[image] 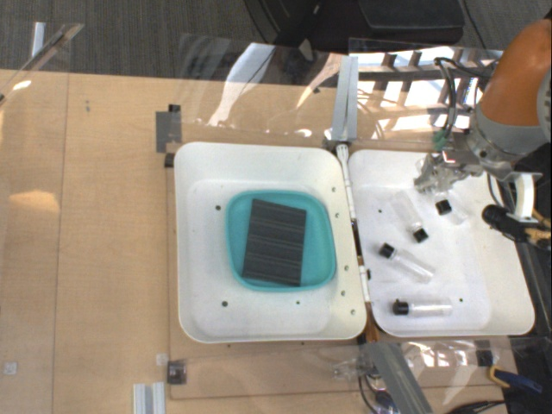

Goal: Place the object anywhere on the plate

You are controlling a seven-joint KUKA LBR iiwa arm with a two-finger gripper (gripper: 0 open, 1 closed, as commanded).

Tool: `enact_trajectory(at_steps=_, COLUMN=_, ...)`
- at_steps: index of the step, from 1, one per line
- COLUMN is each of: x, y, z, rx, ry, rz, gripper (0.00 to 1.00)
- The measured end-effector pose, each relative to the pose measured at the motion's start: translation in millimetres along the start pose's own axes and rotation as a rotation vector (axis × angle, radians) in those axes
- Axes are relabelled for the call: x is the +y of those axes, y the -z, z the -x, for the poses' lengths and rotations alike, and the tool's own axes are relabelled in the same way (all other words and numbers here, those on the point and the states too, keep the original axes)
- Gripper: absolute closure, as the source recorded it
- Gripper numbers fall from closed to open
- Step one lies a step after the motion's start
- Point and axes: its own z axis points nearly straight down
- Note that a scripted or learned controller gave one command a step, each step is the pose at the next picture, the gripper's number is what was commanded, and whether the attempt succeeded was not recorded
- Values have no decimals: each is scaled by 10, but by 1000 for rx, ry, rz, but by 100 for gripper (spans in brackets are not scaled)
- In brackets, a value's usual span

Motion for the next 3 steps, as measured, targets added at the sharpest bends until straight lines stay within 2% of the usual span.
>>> enact_trajectory(at_steps=1, x=-151, y=-812, z=-529, rx=0, ry=36, rz=-5, gripper=100)
enact_trajectory(at_steps=2, x=-417, y=-211, z=-1398, rx=1, ry=193, rz=-2, gripper=100)
enact_trajectory(at_steps=3, x=-656, y=-224, z=-2326, rx=2, ry=173, rz=-4, gripper=100)
